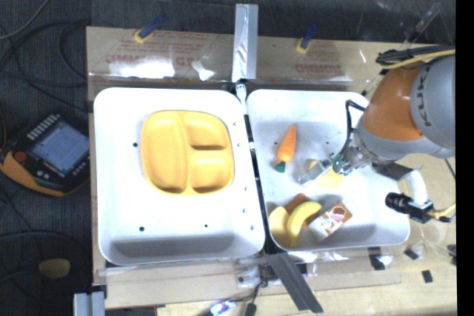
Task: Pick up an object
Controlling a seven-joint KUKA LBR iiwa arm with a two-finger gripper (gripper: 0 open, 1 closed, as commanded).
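1. The pincer is sitting low in the right bin — I cannot tell its state.
2. A carrot is lying left of it; a banana is resting against the near-left wall.

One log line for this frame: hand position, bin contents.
hand: low in right bin, beside carrot | bananas, small carton near front | yellow tray in left bin
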